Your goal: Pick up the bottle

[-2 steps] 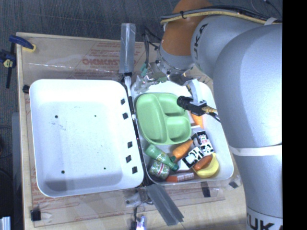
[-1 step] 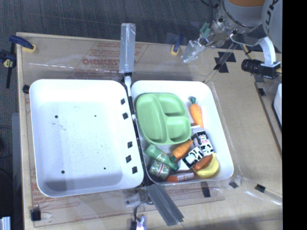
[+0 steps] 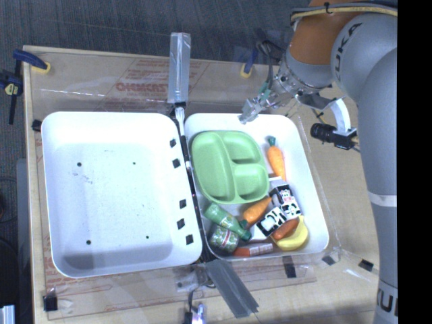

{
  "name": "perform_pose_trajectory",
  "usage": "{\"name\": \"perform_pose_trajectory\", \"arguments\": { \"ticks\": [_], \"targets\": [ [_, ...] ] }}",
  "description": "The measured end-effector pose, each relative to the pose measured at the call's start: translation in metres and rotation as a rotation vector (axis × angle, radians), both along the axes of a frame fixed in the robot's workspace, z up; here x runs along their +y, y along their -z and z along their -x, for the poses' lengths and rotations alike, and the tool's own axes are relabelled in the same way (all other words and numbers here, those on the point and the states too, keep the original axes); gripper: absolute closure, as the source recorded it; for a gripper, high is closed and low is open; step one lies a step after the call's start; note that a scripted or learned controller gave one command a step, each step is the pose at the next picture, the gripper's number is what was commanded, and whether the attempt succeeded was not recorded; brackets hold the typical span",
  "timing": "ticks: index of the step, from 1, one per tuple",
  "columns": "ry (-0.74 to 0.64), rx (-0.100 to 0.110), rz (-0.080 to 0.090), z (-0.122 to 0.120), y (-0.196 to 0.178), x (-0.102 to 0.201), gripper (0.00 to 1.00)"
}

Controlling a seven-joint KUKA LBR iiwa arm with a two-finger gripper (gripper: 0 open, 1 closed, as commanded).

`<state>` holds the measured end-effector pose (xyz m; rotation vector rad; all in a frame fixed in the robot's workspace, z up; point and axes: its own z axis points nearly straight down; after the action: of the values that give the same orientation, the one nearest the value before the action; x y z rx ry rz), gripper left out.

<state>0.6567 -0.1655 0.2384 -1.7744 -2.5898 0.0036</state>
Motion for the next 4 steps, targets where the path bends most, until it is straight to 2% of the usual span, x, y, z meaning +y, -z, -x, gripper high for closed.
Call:
{"name": "perform_pose_trajectory", "arguments": {
  "ticks": [1, 2, 3, 4],
  "targets": [
    [0.027, -0.004, 0.001, -0.001, 0.145, -0.040, 1.00],
    [-0.031, -0.003, -0.001, 0.058, 0.072, 0.004, 1.00],
    [-0.130, -0.003, 0.000, 0.060, 0.027, 0.094, 1.00],
    [0.008, -0.004, 0.000, 0.053, -0.202, 0.039, 1.00]
  ]
}}
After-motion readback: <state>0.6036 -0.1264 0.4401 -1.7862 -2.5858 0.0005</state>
